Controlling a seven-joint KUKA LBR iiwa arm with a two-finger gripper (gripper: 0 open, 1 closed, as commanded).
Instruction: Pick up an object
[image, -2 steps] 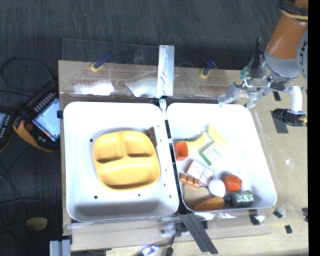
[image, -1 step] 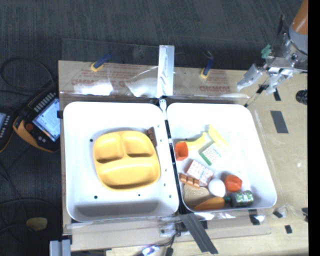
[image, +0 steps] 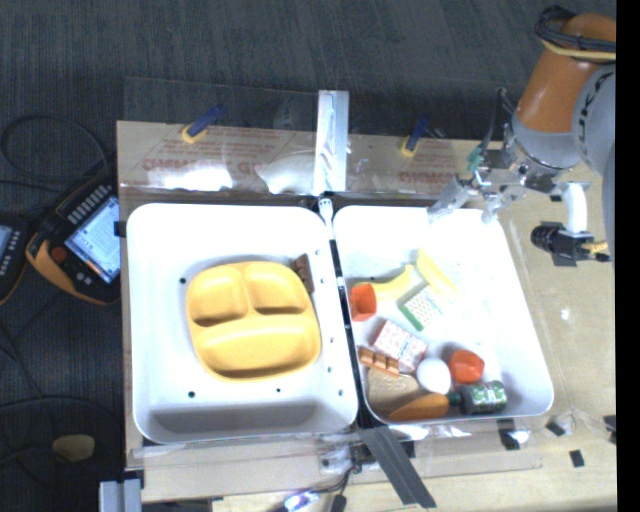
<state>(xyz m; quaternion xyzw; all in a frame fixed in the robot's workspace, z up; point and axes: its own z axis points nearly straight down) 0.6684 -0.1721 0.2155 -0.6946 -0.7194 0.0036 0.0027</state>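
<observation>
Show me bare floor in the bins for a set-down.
Left bin: a bare ring around the yellow tray, widest on its left. Right bin: bare at the far end and right wall; the near end is crowded from orange cup to green can.

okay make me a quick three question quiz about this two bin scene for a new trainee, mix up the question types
1. True or false: the yellow tray lies in the right bin.
2. What sits just left of the red tomato? A) white egg B) blue cup C) spoon
3. Fill in: the hand hovers over the right bin's ____ edge.

Key: 1 false, it lies in the left bin. 2 A. 3 far.
</observation>
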